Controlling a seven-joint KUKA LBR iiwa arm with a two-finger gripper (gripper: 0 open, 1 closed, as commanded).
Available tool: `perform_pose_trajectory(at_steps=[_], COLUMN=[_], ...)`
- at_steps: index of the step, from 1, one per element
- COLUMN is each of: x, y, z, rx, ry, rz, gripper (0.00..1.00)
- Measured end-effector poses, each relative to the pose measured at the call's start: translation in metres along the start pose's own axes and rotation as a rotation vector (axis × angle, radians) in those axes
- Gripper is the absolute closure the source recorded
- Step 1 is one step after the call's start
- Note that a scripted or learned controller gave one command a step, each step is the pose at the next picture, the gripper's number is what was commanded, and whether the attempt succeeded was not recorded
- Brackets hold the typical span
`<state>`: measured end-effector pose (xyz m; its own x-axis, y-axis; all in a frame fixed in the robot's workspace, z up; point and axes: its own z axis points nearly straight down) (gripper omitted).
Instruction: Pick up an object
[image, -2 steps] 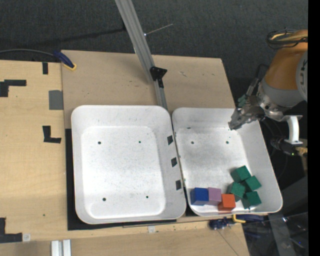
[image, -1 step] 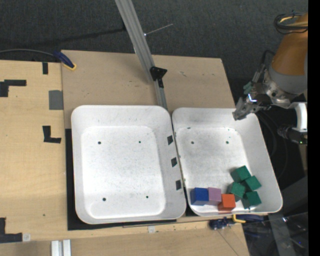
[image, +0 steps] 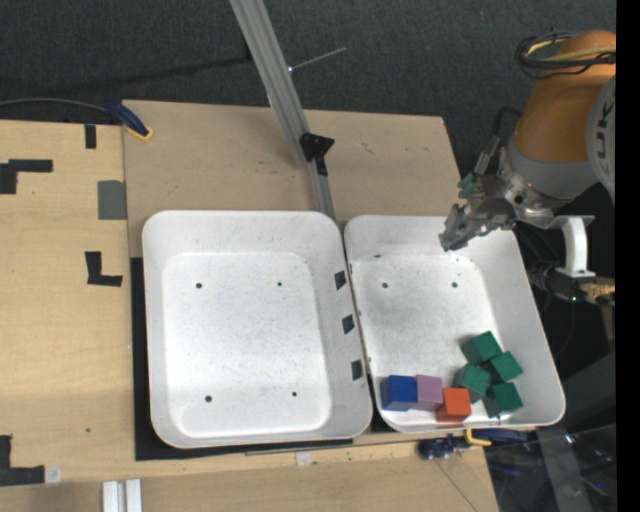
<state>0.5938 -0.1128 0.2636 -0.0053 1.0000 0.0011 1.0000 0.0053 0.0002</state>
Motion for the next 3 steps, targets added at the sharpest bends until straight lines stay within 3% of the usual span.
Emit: perform_pose_trajectory(at_steps=[1,3], x=[0.052,0.146], y=[-0.025,-0.051], z=[0.005,0.005], rx=[0.003,0.003], ry=[0.001,0.0], rz=[0.0,-0.001], gripper=[1.0,1.0])
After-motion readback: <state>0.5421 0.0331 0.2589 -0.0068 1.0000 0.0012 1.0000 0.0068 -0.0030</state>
